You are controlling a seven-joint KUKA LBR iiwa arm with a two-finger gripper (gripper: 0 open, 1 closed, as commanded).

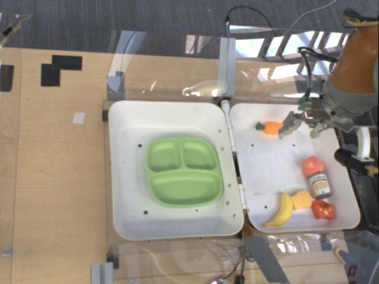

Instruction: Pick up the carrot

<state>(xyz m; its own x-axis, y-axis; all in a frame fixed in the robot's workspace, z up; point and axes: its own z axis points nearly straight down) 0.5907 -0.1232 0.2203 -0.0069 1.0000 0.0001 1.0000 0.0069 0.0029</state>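
Claw [303,123] over right bin [260,176], fingers apart, nothing between them. Carrot [272,128] lies on bin floor just left of claw's left finger, green top pointing away from claw. Step, as judged: approach, grasp not yet made. Next move calls for shift left so fingers straddle carrot, then descent and closing. Bottle [318,181], banana [280,210], corn [301,200] well below claw, clear of path.

A green divided plate [184,171] sits in the middle of the left bin [127,218]. In the right bin [254,170], near its front corner, a banana [280,210] lies touching a corn cob [302,200], with a red pepper [323,209] beside and a small red-capped bottle [317,176] just behind
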